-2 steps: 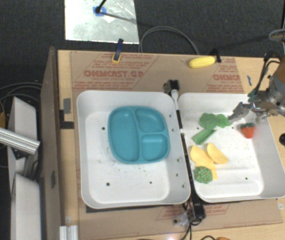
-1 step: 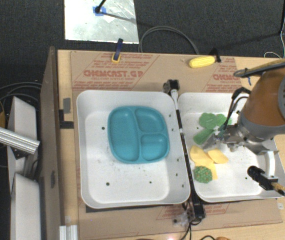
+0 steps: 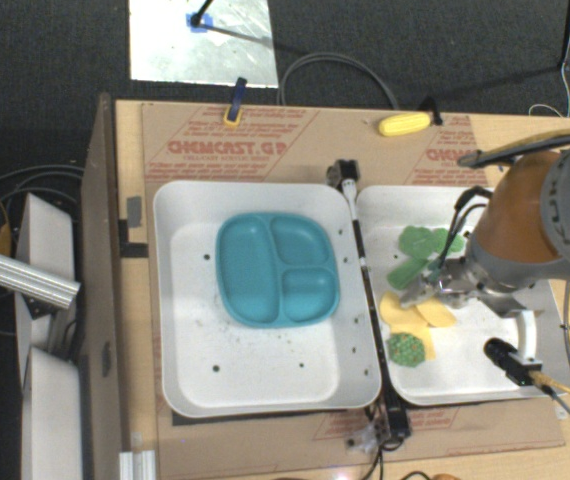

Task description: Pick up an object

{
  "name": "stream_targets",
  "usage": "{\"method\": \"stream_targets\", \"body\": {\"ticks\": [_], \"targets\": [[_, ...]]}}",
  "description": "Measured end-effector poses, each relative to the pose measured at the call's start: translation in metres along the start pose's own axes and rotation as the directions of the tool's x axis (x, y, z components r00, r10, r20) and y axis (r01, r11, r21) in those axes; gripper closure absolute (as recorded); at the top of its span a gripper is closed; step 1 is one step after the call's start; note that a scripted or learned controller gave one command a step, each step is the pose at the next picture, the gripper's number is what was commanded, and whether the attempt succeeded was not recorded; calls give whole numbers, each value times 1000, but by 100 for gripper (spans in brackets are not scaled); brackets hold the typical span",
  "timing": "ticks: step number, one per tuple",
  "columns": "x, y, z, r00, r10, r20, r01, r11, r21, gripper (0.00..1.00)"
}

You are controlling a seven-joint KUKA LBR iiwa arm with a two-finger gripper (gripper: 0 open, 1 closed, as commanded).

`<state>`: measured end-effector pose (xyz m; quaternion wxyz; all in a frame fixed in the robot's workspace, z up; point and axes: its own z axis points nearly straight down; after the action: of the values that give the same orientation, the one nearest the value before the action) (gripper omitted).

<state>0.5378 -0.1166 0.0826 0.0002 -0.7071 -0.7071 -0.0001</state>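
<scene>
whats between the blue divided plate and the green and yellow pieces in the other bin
In the camera view, the two bins' adjoining white rims and a dark strip along the seam lie between the blue plate and the green pieces and yellow pieces.

My bench (image 3: 265,133) is brown board; two white bins lie side by side on it, left bin (image 3: 180,368), right bin (image 3: 465,388); a yellow clip (image 3: 403,123) sits near its far edge.

Left bin (image 3: 180,298) holds a blue divided tray (image 3: 277,269). In the right bin (image 3: 465,383) the gripper (image 3: 435,290) sits low over pale yellow pieces (image 3: 417,314), with light green pieces (image 3: 420,246) just beyond and a green ball (image 3: 406,348) nearer.
</scene>
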Motion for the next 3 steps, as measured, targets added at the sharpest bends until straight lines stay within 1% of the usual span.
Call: {"method": "stream_targets", "body": {"ticks": [1, 2, 3], "targets": [[-27, 57, -3, 1000, -5, 3, 5, 1000, -8, 0], [-75, 108, -3, 1000, -6, -23, 6, 1000, -1, 0], [-77, 108, -14, 1000, -13, -7, 13, 1000, -7, 100]]}}
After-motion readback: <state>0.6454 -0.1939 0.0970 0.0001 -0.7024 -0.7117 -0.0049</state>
